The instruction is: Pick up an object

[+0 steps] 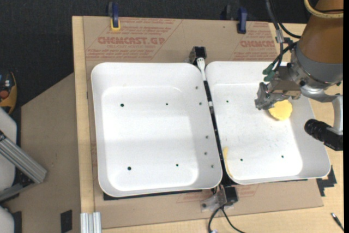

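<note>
At the near edge of the counter (163, 215), a black cable (218, 221) runs off from a small clamp between the two bins. The left bin (103, 117) shows only a few dark dots on its floor. The right bin (305, 163) holds a yellow object (282, 111) near its far right part. The pincer (266, 102) is low over that bin, just beside the yellow object and touching or overlapping its left edge; whether it is open or closed I cannot tell. The grey arm (322, 52) with its orange band reaches in behind it. Two blue clamps (114, 12) sit on the counter's far edge.
</note>
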